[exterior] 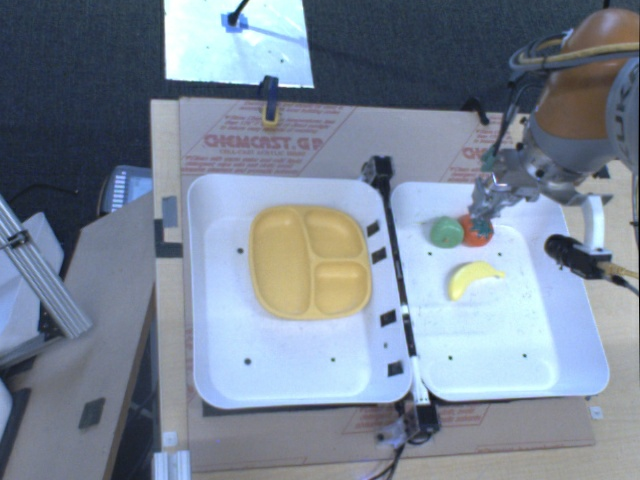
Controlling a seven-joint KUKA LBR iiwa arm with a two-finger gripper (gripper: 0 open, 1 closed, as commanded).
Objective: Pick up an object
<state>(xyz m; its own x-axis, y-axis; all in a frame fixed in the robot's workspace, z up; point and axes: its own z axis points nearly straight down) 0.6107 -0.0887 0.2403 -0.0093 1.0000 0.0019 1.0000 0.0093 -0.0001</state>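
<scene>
Okay, writing first: red "CHEMCAST" lettering runs across the brown sheet (300, 138) behind the yellow tray, with more letters after it that I can't make out, and more red print further right is cut by the arm (585, 88). Yellow tray (308, 261) is my landmark: three compartments, nothing in them, sitting in the left white bin (215, 368).

Hard to read: the gripper (484, 213) comes down right of the tray, over the right bin (570, 368), tips down on a small orange-red object (480, 234). Whether the fingers are released or clenched on it I cannot tell, too small and blurred. Arm's upper part is cut off at the picture edge.

Right bin contents, all right of the tray: green round object (446, 232) touching or just beside the orange-red one, and a yellow banana (474, 279) nearer the front, apart from both.

Yellow-and-blue clamp (270, 103) behind the tray on the counter (110, 268) edge. Shiny square sheet (238, 28) further back.
</scene>
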